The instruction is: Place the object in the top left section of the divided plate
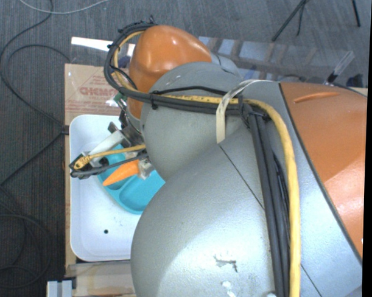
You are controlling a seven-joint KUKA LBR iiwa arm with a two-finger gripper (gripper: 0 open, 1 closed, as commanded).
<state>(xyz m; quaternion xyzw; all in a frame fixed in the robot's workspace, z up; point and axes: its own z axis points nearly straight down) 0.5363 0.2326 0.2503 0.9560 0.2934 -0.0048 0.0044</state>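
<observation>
We see the arm (245,195) reaching in from the right and covering most of the view, grey with an orange section at the right and an orange cap (168,44) at the top. A yellow cable (283,142) and black cables run along it, held by a pale tie (222,112).

At the left lies a white bin (89,227) on the counter (84,89). In the bin sits a blue plate (132,195), partly covered by the arm. An orange object (121,173), carrot-like in shape, lies on the plate near its upper left edge; we cannot tell which section it occupies, as the dividers are hidden.

The end effector (122,150) sits just above the object, beneath the arm's bulk. We cannot tell whether it is apart, together, or clamped on anything. A yellow-tipped lead (82,162) extends leftward over the bin.

Dark carpet (30,60) surrounds the counter.
</observation>
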